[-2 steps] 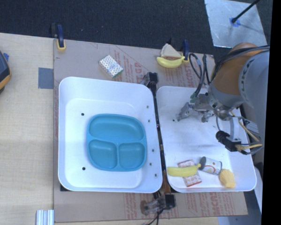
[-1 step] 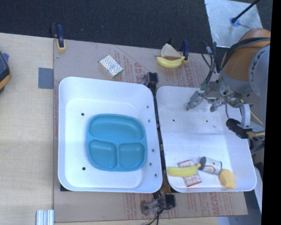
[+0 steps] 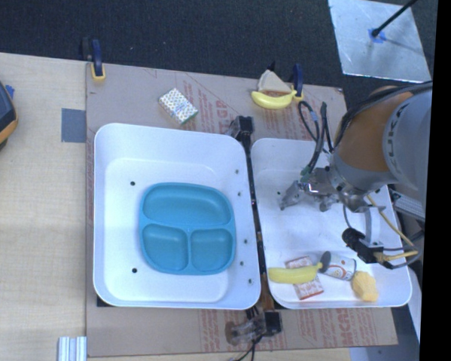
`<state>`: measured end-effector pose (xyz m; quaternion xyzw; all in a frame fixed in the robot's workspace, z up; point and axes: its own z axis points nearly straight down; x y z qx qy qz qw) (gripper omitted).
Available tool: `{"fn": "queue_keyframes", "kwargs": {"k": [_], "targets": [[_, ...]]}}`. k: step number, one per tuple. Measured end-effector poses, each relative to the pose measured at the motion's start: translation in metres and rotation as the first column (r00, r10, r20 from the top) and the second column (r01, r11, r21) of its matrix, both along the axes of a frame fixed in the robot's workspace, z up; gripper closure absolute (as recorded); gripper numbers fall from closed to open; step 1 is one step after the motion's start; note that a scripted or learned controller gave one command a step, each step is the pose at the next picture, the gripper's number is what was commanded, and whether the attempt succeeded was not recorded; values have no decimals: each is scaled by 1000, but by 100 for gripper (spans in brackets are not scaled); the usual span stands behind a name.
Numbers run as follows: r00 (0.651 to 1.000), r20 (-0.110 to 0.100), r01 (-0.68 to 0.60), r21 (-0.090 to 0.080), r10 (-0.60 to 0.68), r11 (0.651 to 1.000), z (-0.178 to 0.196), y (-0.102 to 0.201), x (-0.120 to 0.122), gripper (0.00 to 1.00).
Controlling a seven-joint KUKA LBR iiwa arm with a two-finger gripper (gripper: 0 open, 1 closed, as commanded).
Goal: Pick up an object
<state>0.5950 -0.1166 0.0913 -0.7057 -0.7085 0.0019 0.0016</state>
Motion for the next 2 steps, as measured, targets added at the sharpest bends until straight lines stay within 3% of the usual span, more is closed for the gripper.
{"fn": "queue_keyframes", "kwargs": {"k": [1, 2], "targets": [[1000, 3, 2, 0, -2, 1000, 1, -31, 30, 0], [1000, 5, 2, -1, -2, 1000, 1, -78, 23, 0]]}}
